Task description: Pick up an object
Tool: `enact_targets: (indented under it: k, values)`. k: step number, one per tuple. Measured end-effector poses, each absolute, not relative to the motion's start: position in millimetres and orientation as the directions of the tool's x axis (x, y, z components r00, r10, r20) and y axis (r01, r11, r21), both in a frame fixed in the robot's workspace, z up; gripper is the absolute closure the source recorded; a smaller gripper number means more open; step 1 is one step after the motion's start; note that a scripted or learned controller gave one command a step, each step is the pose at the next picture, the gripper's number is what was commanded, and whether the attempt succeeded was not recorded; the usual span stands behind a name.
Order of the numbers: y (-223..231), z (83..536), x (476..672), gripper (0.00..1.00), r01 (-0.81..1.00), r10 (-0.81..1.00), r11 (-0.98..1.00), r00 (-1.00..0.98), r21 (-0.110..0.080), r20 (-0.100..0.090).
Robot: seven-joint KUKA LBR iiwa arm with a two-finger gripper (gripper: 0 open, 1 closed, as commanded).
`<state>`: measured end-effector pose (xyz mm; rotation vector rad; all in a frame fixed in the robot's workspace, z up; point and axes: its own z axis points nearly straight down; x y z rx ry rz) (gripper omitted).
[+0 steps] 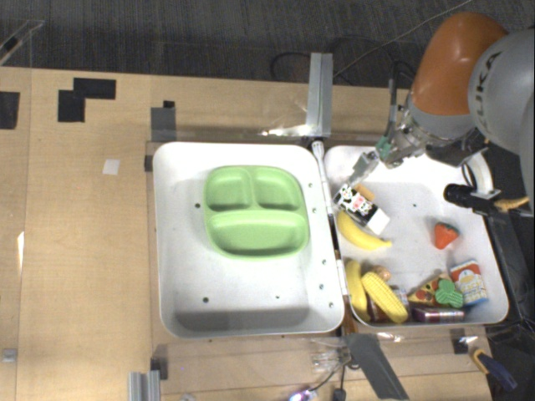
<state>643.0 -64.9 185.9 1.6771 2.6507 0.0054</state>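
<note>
The grey arm with its orange band reaches in from the right, and its two-finger gripper [364, 164] hangs over the upper left part of the right shallow white bin [418, 192]; whether it is open or closed cannot be told from this angle, and nothing can be seen held in it. Just below it lies a small black-and-white carton [361, 207] with a cow-like pattern, its long axis running from upper left to lower right; any lettering on it is too small to read. Touching the carton's lower edge is a yellow plastic banana [361, 233], lying along the same slant with its tip pointing lower right. A yellow toy corn cob [384, 297] lies near the bin's lower edge, also slanted to the lower right. A red-orange toy strawberry [445, 236] sits apart, toward the right. The left white bin [180, 224] holds a green divided plastic plate [255, 210].
</note>
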Motion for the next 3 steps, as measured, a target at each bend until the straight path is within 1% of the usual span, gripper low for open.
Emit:
enact_targets:
  k: [1,2,3]
  values:
    - [-95.2,135.3,616.8,0.00,0.936,0.936,0.353,-0.353,0.006,-0.002]
    - [-94.6,116.7,626.9,0.00,0.943,0.943,0.331,-0.331,0.037,-0.012]
    - [-123.6,188.9,622.3,0.00,0.948,0.948,0.317,-0.317,0.008,-0.004]
